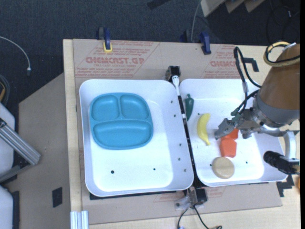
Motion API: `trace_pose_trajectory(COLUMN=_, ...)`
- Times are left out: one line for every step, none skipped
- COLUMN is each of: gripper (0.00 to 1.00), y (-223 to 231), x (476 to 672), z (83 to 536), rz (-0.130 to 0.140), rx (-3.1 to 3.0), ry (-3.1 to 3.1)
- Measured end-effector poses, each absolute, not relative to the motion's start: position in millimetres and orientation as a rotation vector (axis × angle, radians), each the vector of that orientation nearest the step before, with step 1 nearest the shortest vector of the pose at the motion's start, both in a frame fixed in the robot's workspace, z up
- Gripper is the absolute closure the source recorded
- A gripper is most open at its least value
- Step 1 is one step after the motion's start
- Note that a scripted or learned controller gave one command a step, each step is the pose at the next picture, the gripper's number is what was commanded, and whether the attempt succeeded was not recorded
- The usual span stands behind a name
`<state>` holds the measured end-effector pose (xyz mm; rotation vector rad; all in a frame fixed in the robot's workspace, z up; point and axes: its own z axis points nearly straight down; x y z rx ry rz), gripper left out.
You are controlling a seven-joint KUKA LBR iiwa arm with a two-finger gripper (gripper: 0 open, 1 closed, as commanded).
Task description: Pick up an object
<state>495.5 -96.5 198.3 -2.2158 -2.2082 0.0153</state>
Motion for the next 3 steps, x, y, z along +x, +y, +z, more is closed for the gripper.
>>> trace_pose_trajectory(gripper=0.00, y=-96.2, x=498.6, z=205.5, rz=0.001, rx=-2.221, ry=-2.220)
trace_pose_trajectory(gripper=0.00, y=-98.3, x=496.3, z=141.9, rz=0.006, rx=-2.218, ry=-2.215)
trace_pose_trajectory(gripper=0.00, y=-100.2, x=497.8, z=92.6, rz=0.000, rx=-2.229, ry=-2.224)
